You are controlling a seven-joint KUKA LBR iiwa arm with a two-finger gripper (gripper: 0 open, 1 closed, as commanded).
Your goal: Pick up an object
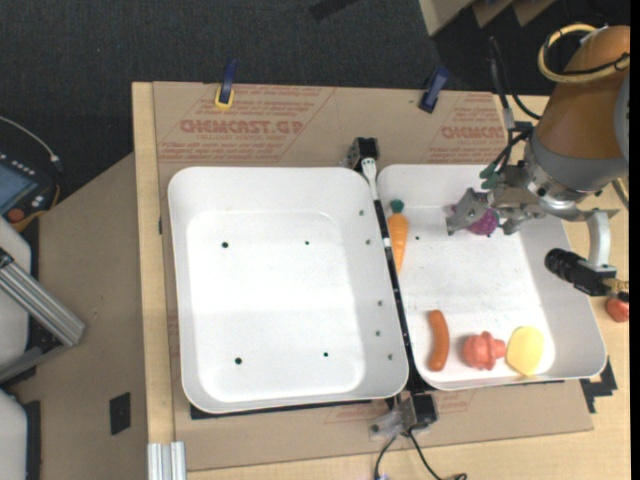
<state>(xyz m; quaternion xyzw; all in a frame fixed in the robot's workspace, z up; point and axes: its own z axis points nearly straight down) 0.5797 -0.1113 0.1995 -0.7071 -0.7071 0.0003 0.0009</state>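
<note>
The gripper hangs over the far part of the right bin, and a small purple thing shows right at its fingertips; it looks to sit between the fingers, so I judge the hand clenched on it, though the view is small and whether it is clear of the floor I cannot tell. The purple piece is little and, by its look, a light plastic toy (its exact form is too small to read): it should weigh next to nothing, be stiff enough not to crush, and be smooth enough to squirt out if pinched off-centre, so the hold wants to be across its middle. Other candidates lie in the same bin. The carrot rests against the left wall, just beside the divider, with its green tip pointing away; it is tapered and slick-looking, best taken across the thick upper part, yet the wall crowds one finger. Along the near edge lie a sausage, a red toy and a lemon, the last two touching or nearly so; the lemon is round and likely to roll under a poor pinch.
</note>
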